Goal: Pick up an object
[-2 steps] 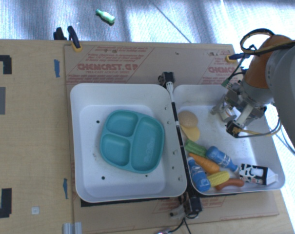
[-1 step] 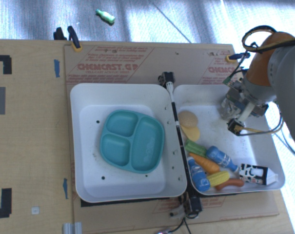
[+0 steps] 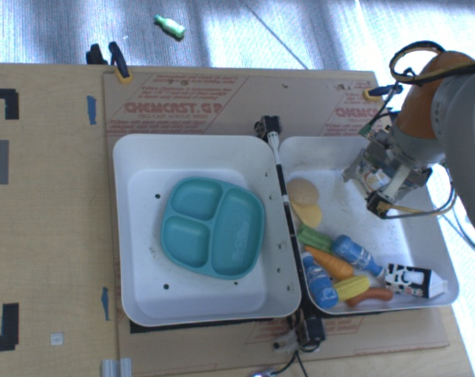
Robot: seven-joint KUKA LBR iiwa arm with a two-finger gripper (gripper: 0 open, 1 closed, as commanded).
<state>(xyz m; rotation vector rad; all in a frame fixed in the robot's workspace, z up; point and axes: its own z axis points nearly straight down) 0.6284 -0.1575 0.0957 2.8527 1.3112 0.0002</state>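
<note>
My gripper (image 3: pixel 376 181) hangs over the upper right part of the right bin (image 3: pixel 433 246), on the grey arm with its orange band. Below and left of it lie the toys: a tan round piece (image 3: pixel 303 190) on a yellow piece (image 3: pixel 308 213), a green pod (image 3: pixel 313 237), an orange carrot (image 3: pixel 331 261), a blue bottle (image 3: pixel 355 253), a second blue item (image 3: pixel 321 284), yellow corn (image 3: pixel 351 288), a red-orange piece (image 3: pixel 373 295) and a black-and-white cow figure (image 3: pixel 410 278). The gripper is apart from all of them, with nothing seen in it.
The left bin (image 3: pixel 139 234) holds a teal divided plate (image 3: pixel 213 227). A black clamp bar (image 3: pixel 280 179) runs along the seam between the bins. Bare white floor of the right bin lies under the gripper. A small green item (image 3: pixel 170 27) lies on the floor beyond the bench.
</note>
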